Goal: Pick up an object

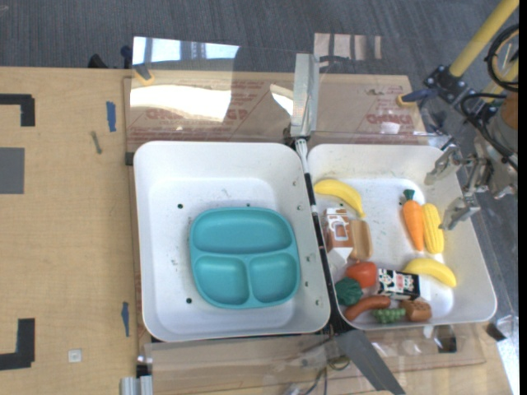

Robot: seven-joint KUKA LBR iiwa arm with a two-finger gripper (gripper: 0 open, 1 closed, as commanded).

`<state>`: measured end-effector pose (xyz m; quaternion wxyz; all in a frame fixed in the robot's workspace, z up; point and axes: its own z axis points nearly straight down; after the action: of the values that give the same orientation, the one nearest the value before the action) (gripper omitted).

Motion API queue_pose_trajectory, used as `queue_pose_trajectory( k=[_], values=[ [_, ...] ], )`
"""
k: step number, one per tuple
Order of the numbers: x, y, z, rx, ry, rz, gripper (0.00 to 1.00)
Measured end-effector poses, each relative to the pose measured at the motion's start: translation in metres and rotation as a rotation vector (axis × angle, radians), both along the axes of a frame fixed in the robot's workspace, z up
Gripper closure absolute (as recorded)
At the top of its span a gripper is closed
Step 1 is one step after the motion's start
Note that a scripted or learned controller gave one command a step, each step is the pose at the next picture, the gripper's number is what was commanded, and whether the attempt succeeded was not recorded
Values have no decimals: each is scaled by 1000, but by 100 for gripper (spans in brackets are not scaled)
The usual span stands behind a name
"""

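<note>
My claw (461, 189) at right edge of frame, over right bin's (482, 290) upper right rim; fingers spread apart, nothing between them. Carrot (412, 222) just left of claw, corn cob (432, 227) touching it. Bananas: one upper left in bin (339, 193), one lower right (431, 271). Teal divided plate (244, 256) in left bin (156, 179).

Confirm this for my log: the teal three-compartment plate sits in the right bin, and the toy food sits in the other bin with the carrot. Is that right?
Not quite. The camera view shows the teal three-compartment plate in the left bin, not the right. The rest holds: the toy food, including the carrot and two bananas, lies in the other bin.
</note>
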<state>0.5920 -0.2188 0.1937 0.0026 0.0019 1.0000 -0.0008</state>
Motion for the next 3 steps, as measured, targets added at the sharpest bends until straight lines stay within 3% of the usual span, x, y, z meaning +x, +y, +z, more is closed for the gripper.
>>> queue_pose_trajectory(
  k=[1, 2, 3],
  values=[
    [-6, -6, -76, -6, -23, -53, 0],
    [7, 24, -106, 1, -6, -142, 0],
    [-31, 28, -105, 1, -3, -175, 0]
  ],
)
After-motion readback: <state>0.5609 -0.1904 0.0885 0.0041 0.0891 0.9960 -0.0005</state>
